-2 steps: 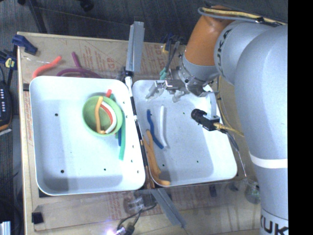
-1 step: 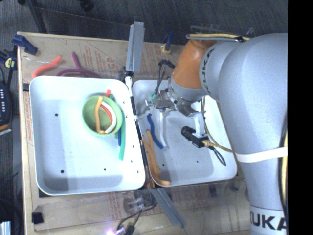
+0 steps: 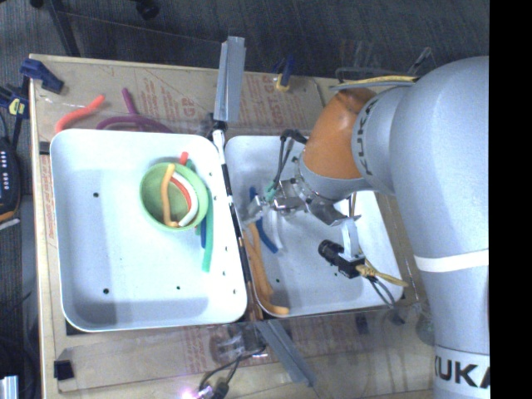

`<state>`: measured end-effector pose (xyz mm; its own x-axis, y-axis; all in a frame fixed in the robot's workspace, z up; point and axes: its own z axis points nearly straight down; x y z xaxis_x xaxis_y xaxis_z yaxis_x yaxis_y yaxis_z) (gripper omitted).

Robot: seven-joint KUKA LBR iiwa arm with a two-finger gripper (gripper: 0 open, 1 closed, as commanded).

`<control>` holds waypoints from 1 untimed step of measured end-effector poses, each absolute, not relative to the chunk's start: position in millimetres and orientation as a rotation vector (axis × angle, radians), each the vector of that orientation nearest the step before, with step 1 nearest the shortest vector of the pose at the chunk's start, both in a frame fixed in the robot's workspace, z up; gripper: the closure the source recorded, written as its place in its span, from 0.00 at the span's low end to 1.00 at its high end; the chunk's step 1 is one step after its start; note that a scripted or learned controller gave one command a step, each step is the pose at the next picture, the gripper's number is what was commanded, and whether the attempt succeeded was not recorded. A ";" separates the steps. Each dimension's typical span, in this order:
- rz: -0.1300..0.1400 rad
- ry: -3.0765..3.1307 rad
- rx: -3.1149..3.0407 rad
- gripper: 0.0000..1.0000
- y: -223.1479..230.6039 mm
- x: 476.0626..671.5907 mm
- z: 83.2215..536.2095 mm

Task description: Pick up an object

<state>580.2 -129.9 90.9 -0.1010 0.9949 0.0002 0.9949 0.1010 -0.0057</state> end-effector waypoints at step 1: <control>0.009 -2.337 -2.099 1.00 -130.3 581.6 102.5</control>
